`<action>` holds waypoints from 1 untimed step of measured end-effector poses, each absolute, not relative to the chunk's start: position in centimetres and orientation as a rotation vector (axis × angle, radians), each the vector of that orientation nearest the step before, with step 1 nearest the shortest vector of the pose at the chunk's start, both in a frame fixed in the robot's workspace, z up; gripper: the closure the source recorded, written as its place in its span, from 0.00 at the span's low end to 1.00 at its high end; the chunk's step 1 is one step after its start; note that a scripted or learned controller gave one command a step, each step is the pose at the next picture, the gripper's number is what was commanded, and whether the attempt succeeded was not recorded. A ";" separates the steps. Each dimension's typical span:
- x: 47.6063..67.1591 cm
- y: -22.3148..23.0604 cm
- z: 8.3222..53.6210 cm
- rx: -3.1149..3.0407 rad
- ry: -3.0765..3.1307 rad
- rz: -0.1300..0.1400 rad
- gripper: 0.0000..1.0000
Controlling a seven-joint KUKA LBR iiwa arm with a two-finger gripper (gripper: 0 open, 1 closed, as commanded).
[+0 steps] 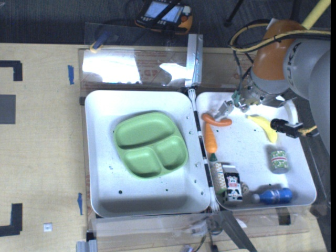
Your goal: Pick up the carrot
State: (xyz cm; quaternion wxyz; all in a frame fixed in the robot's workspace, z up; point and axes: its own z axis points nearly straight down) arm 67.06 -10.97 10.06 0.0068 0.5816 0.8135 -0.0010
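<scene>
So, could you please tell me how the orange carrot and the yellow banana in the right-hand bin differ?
The tapered orange carrot is straight, while the yellow banana is curved. The carrot lies lengthwise beside the bin's left wall, just below a reddish sausage. The banana lies slantwise toward the far right part. Both lie flat in the right shallow white bin.

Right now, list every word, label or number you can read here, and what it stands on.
No text is legible.
Handheld screen: lit, too blurred.
Small carton: print too small.
Green-labelled can: label blurred.
Clear panel: reddish print, illegible.
</scene>
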 end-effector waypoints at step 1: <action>66.3 -4.9 18.5 2.227 2.213 0.002 0.00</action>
